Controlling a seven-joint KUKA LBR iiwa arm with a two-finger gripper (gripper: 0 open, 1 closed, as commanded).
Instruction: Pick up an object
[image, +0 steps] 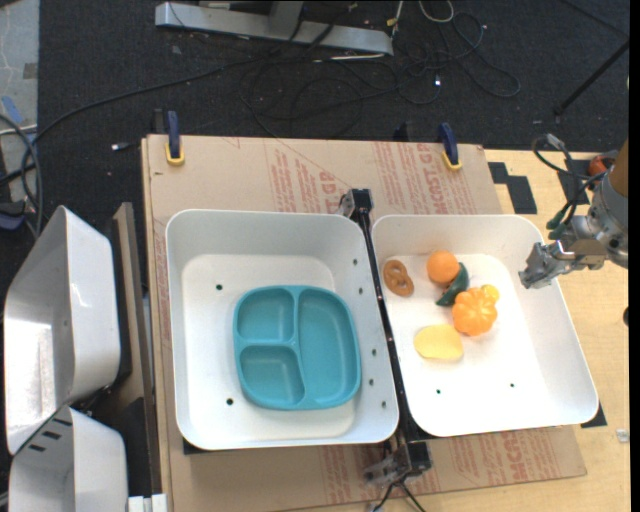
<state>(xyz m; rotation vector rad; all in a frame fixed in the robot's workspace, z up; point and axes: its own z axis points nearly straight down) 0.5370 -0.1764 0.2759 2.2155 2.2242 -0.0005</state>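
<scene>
mostly cut off at right, the gripper (540, 266) overhangs the right bin (560, 395).

I've got the arm (612, 200) reaching in from the right side of the view, just past the right wall of the right-hand bin (578, 350), which I'm using as my landmark. The wrist sits outside that wall, near the bin's upper right corner, with cabling looped above it. The gripper (536, 268) points leftward toward the bin and hangs right over its right rim, near that same corner. It's tilted slightly downward toward the bin floor. I see nothing between its fingers. From this slant I can't make out how the fingers are set.
</scene>
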